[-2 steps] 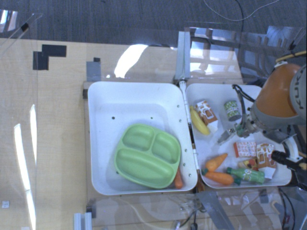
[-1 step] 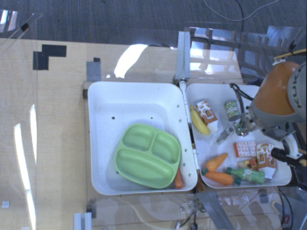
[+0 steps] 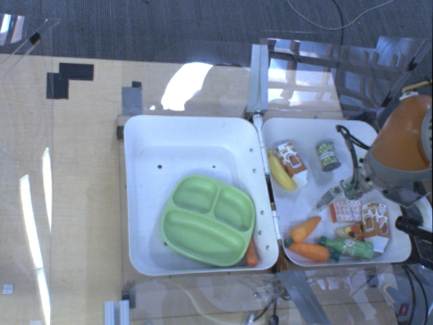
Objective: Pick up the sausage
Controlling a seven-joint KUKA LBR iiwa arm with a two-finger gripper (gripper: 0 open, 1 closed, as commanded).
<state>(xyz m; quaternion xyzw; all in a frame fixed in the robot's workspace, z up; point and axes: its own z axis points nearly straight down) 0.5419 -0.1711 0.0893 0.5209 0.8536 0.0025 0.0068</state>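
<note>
Hovering at the right bin (image 3: 399,249), the tool (image 3: 338,193) is showing no readable grip state; the sausage (image 3: 252,253), far left beside the green plate (image 3: 206,219), is risking being missed among nearer carrots (image 3: 306,229).

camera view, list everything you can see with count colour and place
bins: 2, white, side by side on the bench
plate: 1, green, divided, in the left bin
sausage: 1, orange-brown, left bin, at the plate's right edge by the bin wall
banana: 1, yellow, right bin, near its left wall
carton: 1, white and brown, beside the banana
can: 1, green, right bin, upper middle
carrots: 2, orange, right bin, lower left
bottle: 1, green, lying along the bin's lower edge
packets: 2, white and red, right bin, lower right
arm: 1, grey and orange, over the right bin
tool: 1, grey, over the right bin's middle
</note>
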